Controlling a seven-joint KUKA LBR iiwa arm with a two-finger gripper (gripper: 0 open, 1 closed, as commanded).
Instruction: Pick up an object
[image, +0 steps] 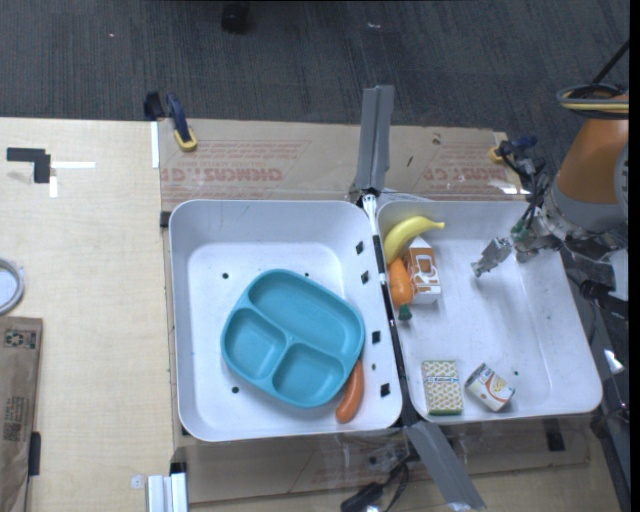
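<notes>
The gripper (490, 258) hangs over the right bin (540, 330) with nothing in it; whether it is open is too small to tell. In that bin are a banana (408, 235), a carrot (399, 284), a small carton (424, 275), a cracker box (442, 387) and a little can (490, 388). The left bin (200, 300) holds a blue plate (290, 338) with a sausage (349, 392) beside it.

Beside the blue divided plate (291, 340) lies an orange sausage (349, 394); right of the plate are a yellow banana (409, 236) and an orange-and-white carton (423, 274), all in white bins (195, 250).
</notes>
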